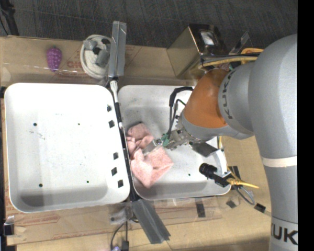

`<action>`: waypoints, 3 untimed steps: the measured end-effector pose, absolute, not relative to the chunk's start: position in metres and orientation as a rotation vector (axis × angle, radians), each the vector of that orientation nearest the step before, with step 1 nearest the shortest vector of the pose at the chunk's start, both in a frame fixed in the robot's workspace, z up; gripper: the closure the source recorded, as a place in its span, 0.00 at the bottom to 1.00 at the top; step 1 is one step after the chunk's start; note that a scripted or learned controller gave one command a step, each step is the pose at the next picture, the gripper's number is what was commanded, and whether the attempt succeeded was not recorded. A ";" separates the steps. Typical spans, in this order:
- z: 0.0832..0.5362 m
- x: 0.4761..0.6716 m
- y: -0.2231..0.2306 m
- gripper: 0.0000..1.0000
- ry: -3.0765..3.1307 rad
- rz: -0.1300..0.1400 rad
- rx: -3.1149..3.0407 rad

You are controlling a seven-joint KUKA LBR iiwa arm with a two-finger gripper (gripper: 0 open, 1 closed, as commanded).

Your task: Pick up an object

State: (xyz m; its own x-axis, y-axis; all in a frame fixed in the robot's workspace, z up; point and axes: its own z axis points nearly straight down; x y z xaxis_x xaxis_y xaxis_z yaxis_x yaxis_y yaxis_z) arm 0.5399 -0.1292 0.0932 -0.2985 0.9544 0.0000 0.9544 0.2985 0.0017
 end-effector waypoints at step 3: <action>0.093 0.568 -0.111 0.00 2.466 0.002 1.943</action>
